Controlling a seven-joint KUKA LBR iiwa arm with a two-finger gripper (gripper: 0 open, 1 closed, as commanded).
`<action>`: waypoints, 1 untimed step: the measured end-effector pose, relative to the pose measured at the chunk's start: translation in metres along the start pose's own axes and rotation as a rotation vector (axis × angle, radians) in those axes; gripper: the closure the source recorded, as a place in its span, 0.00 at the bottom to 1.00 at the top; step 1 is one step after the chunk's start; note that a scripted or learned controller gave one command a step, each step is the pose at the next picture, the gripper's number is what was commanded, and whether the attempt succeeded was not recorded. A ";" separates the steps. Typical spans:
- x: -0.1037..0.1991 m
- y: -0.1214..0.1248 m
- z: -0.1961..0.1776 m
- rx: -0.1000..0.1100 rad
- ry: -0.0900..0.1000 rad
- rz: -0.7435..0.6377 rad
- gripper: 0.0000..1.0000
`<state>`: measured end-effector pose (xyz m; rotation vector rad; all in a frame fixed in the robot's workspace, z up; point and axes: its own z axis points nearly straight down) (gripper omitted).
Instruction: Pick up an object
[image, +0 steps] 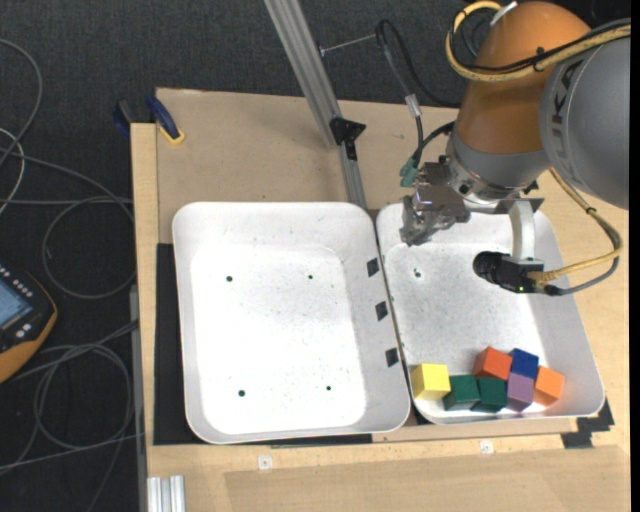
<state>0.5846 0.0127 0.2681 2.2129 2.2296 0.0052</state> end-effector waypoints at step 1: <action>0.055 0.005 -0.001 0.000 0.000 0.000 1.00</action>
